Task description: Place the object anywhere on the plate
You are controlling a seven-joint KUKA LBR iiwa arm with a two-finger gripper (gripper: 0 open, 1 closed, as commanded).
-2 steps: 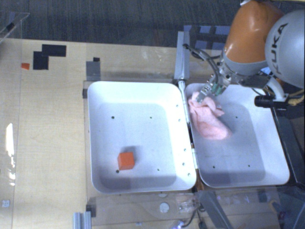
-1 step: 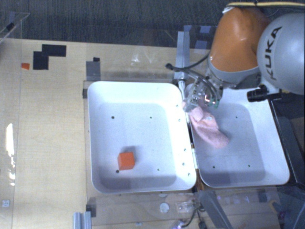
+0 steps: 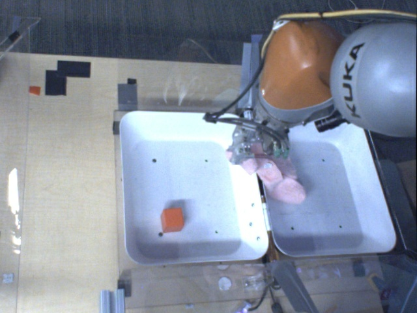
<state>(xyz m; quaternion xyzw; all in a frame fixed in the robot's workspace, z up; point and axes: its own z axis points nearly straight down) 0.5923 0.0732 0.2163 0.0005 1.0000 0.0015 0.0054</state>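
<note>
Orange colour marks the small block [image 3: 172,220] that lies in the left bin [image 3: 140,175], near the lower left corner of the bin floor. It sits flat on the white floor and it touches no wall. My gripper [image 3: 260,150] is well apart from this block. It hangs over the place where the two bins meet, at the upper part of the shared edge.

Below my gripper I see a pale pink object [image 3: 279,180], soft in shape, maybe with two or three rounded parts. It reaches from under the gripper down and to the right, over the left side of the right bin [image 3: 345,233]. I cannot tell what this pink thing is. I also cannot tell if my fingers are open or closed, because the wrist body and the pink shape cover them, so I cannot say that I hold it.

My arm [image 3: 365,83] comes in from the right, with the orange band [image 3: 296,60] just above the wrist. A black cable [image 3: 228,109] runs from the wrist to the left over the upper rim of the left bin.

Both bins stand side by side on a light wooden bench [image 3: 58,194]. On the bench, at the upper left, there are black marks [image 3: 65,75] and one small orange square [image 3: 34,90].
</note>
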